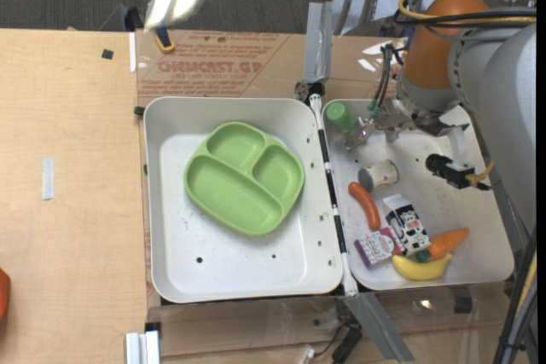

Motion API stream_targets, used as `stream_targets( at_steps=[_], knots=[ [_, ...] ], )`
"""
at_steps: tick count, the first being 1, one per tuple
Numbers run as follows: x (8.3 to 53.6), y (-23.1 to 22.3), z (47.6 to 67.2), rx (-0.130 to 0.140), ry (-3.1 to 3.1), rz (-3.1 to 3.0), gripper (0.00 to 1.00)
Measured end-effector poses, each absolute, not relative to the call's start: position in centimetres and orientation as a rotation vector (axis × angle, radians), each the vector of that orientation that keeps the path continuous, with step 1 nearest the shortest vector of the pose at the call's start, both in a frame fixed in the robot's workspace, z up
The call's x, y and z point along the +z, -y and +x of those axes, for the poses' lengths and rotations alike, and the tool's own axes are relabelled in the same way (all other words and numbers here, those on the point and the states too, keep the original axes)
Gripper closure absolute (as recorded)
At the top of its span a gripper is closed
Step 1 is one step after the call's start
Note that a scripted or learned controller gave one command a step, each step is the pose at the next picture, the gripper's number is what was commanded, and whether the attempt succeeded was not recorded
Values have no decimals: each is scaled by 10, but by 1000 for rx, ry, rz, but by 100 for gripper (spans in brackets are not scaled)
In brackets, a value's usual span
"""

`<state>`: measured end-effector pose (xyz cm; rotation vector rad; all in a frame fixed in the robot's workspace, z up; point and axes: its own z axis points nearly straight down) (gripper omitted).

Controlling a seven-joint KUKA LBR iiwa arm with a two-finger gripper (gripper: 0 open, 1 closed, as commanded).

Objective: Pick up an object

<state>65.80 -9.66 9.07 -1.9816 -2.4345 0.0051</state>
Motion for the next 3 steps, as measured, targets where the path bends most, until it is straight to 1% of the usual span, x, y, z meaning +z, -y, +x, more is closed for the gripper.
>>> stream_targets(
  at_steps=[1,2,3],
  knots=[
    [91,105,589,2,2482,-1925,0],
    [100,106,590,2,2479,-1930,100],
    [191,61,624,3,2463,-1951,100]
  ],
)
